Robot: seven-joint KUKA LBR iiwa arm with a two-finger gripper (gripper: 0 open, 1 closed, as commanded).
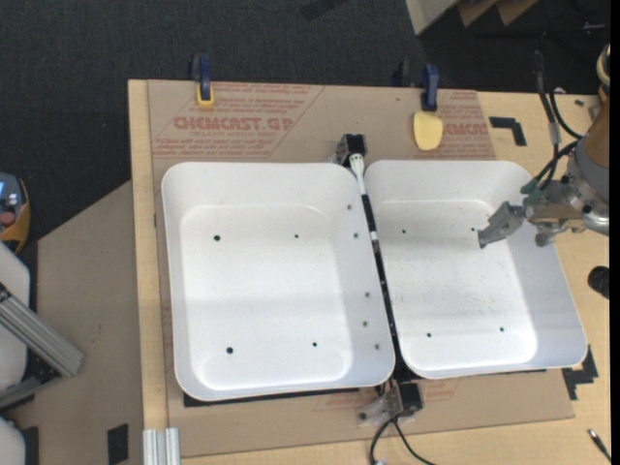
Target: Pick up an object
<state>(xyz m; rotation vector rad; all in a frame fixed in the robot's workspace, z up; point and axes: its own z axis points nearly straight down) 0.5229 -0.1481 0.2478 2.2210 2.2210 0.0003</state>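
Note:
A small yellow object lies on the brown board behind the right bin, outside its rim and below a blue clamp. My gripper hangs over the right part of the right bin, near its right wall. Its two grey fingers are spread apart with nothing between them. The gripper is well in front of and to the right of the yellow object.
The left bin sits beside the right one, their rims meeting along a black strip. Blue clamps hold the board's far edge. Cables hang by the arm at the right.

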